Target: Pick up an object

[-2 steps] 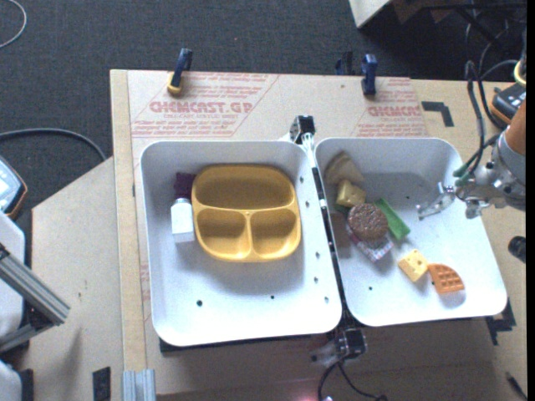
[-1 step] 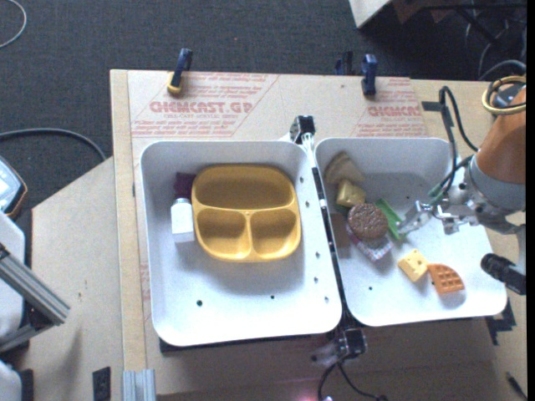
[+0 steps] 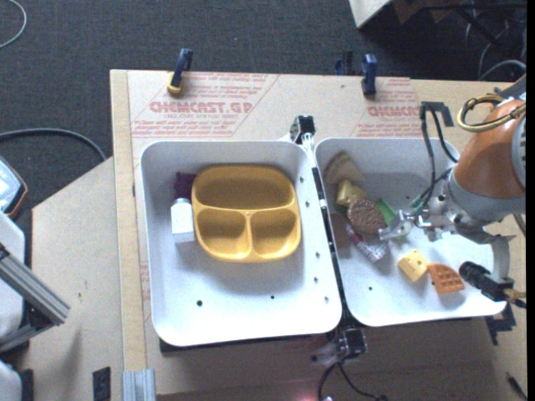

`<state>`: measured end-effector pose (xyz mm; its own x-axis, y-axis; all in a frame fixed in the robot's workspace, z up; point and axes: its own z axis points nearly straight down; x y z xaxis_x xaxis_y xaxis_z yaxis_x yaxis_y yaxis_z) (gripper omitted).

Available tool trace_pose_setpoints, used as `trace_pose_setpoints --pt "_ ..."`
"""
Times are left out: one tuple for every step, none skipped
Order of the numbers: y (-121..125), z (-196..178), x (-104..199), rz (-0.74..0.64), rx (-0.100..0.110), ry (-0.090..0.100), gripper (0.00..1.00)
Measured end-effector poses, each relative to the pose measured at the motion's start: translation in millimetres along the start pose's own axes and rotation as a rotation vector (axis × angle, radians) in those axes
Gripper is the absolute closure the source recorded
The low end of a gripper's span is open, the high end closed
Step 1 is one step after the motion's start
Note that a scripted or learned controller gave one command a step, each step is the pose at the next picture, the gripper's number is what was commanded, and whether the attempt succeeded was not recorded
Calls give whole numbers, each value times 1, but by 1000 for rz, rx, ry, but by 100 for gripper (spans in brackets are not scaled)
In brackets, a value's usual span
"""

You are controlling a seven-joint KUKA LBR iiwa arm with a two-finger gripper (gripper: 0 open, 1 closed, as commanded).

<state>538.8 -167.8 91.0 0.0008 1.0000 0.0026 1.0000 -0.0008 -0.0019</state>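
Bench (image 3: 125,224) is a board with red print. Two white bins (image 3: 159,249) sit side by side on it. Clamps (image 3: 179,72), probably, grip its far edge.

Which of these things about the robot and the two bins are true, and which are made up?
1. The yellow tray sits in the left bin. True.
2. The yellow tray has one big space inside. False: it is split into three spaces.
3. A small white bottle lies beside the tray, on its left. True.
4. The orange waffle is in the left bin. False: it lies in the right bin, near the yellow cheese.
5. The robot's gripper is over the left bin. False: it is over the right bin, near the brown round cookie.
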Motion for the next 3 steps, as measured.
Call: trace_pose_setpoints --pt "2 2 0 0 -4 0 0" --pt "4 -9 -1 0 -13 -4 100" --pt "-1 -55 -7 1 -7 -5 100"
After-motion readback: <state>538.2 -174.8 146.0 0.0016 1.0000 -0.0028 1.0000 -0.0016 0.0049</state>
